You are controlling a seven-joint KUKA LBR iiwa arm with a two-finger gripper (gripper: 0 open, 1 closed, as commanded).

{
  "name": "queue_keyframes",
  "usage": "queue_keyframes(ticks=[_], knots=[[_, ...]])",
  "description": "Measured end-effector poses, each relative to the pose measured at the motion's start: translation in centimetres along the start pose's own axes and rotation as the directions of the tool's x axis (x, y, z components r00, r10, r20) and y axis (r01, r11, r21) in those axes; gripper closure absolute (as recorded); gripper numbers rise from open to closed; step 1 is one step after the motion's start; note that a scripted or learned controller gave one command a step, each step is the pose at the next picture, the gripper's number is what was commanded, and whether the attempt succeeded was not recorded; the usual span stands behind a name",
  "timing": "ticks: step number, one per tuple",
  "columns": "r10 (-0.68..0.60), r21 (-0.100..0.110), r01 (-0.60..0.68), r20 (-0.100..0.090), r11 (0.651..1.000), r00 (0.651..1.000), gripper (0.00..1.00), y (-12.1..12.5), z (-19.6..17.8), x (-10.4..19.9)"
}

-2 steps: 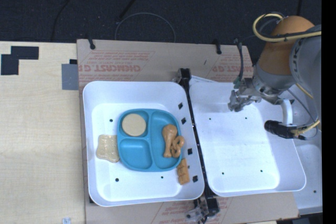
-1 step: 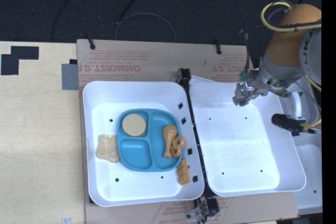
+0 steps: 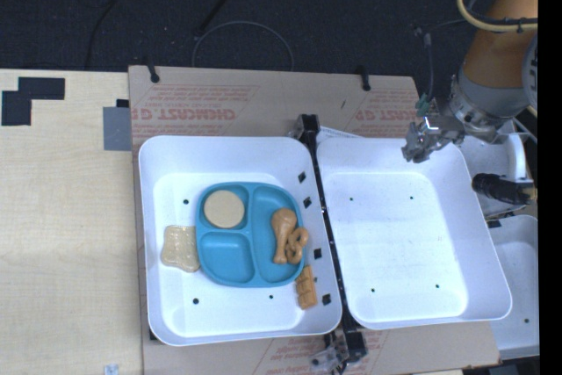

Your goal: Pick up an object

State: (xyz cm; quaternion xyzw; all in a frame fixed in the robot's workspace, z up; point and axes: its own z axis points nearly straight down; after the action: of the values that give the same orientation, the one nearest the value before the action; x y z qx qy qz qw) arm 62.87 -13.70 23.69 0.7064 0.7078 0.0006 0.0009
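toy foods on blue tray (image 3: 230, 257), left bin (image 3: 167, 167) — gripper (image 3: 421, 142) over right bin's (image 3: 492, 277) corner, arm raised

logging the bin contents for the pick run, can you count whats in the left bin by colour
Blue: 1, the divided plate
Tan or beige: 5, the round cracker-like disc, the drumstick-shaped piece, the pretzel-like piece, the pale toast-like piece beside the plate, and the small brown piece by the bin's divider edge
Total: 6
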Motion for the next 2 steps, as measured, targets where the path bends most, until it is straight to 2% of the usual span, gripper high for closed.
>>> queue_keyframes(ticks=[2], knots=[[-0.002,0.008,0.002,-0.003,1.000,1.000,1.00,-3.5,2.2,10.5]])
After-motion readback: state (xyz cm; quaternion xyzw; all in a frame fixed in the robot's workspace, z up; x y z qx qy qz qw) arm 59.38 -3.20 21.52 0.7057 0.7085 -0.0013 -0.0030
